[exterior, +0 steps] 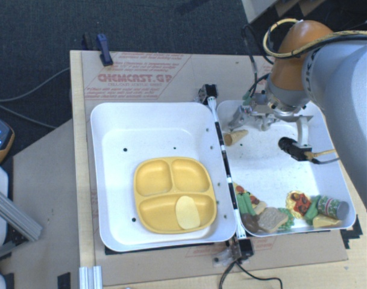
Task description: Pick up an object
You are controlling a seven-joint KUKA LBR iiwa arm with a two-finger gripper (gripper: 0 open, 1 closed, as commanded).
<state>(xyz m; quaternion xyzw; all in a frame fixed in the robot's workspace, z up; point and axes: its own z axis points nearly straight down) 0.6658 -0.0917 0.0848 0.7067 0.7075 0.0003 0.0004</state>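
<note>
My gripper (248, 115) hangs low over the back left corner of the right bin (279, 173), under the orange wrist band. A small tan food piece (235, 137) lies just in front of it and slightly left, against the bin's left wall; I see nothing held. Along the right bin's front edge lie several toy foods: green pieces (246, 202), a brown slab (269, 220), a red and yellow item (299, 202), a green can (331, 208) and a yellow wedge (322, 222).
The left bin (117, 137) holds a yellow divided plate (171, 185) with a pale round piece (186, 212) in its front compartment. A black cable plug (293, 149) juts from the arm over the right bin. A blue clamp (103, 50) sits on the bench's back edge.
</note>
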